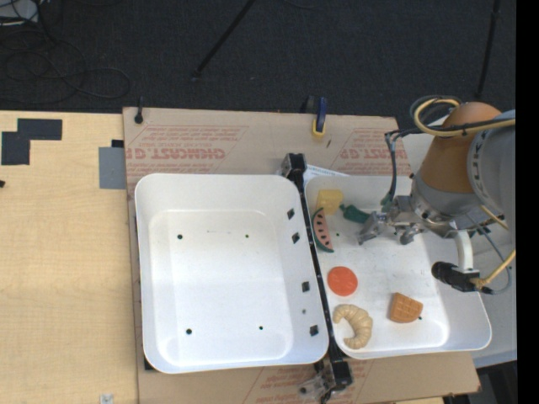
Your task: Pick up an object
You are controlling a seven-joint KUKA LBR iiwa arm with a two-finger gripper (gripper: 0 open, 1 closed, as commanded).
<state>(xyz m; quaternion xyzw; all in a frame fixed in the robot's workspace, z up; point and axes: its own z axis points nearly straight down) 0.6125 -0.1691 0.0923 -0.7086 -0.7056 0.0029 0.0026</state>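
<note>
Toys lie scattered in the right bin [472,331]: a yellow block [329,200] at the far left corner, a watermelon slice [322,230] along the left wall, a green piece [354,214] just right of the block, a red-orange disc [342,281] in the middle, a croissant [354,324] near the front edge and a waffle-like orange wedge [405,308] to its right.

Largest on the bench [59,276] is the cardboard sheet [210,146] under both bins; its printing reads upside down and mirrored from this angle, with something like "CHICKOS" in red, not fully legible. The left bin [219,272] sits on it, touching the right bin along a black clamped seam [307,259].

The arm [472,167] comes in from the right, its orange band above the wrist, cables looping around it. The gripper [376,227] hangs low over the far part of the right bin, just beside the green piece and right of the watermelon slice. Whether it touches the green piece cannot be told, and nothing is seen between its fingers; how far they are parted is not clear either.

A blue-and-yellow clamp [319,118] grips the cardboard's far edge.
</note>
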